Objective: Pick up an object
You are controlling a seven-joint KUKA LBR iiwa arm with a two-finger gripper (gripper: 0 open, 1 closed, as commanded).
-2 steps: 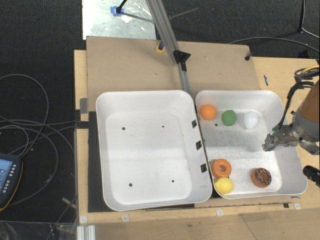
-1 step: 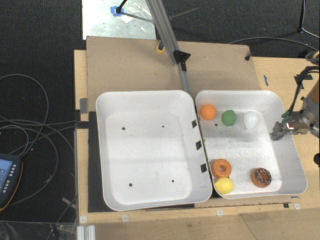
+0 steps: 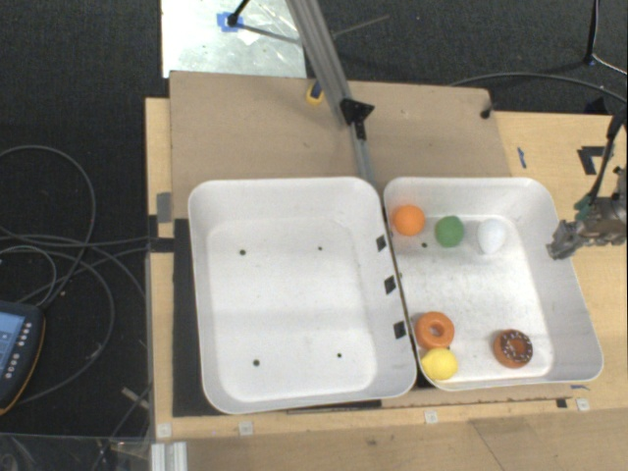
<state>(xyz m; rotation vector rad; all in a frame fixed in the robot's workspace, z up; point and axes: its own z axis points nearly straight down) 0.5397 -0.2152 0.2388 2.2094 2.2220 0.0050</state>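
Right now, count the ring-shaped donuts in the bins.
2, both in the right bin near its front edge: an orange donut by the divider, touching a yellow ball, and a brown donut toward the right corner. Nothing looks hidden.

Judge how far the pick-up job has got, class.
Done: nothing. All six things, such as the orange ball and the brown doughnut, lie in the right bin. In hand: the tool sits at that bin's right rim. Left: reaching in, gripping, lifting.
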